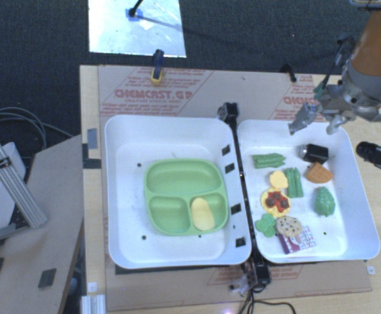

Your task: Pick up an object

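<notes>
Left bin (pixel 121 175): a green divided tray (pixel 177 195) carries a smooth yellow piece (pixel 203 214) in its lower right compartment. Right bin (pixel 360 237): small toy foods lie close together, among them green bean pods (pixel 269 159), a yellow slice (pixel 278 179), a speckled cookie (pixel 288 226), a green broccoli-like lump (pixel 324 201), an orange wedge (pixel 319 173) and a black cylinder (pixel 315 152). The gripper (pixel 317 118) hangs over this bin's far edge, jaws spread wide, holding nothing. The desk (pixel 177 87) is printed board; dark carpet (pixel 40 51) lies beyond.
</notes>
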Controlling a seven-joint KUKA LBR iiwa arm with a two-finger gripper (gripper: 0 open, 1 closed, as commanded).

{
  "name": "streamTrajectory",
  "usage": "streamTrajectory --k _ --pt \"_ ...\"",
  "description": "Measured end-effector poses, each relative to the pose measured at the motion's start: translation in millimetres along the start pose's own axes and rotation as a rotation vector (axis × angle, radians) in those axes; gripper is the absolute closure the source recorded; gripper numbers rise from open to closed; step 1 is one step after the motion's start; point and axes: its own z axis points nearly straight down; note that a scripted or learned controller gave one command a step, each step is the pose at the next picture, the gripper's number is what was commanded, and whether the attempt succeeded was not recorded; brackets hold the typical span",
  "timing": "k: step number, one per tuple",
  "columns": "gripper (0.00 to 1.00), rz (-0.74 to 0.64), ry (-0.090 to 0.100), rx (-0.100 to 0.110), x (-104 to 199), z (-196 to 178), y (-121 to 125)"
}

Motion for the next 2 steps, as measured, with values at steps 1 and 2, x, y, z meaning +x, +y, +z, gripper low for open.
streamTrajectory --k 1,2 --pt "0.0 -0.007 -0.002 -0.018 36 -133 56" --pt "0.0 -0.008 0.002 -0.002 103 -133 54"
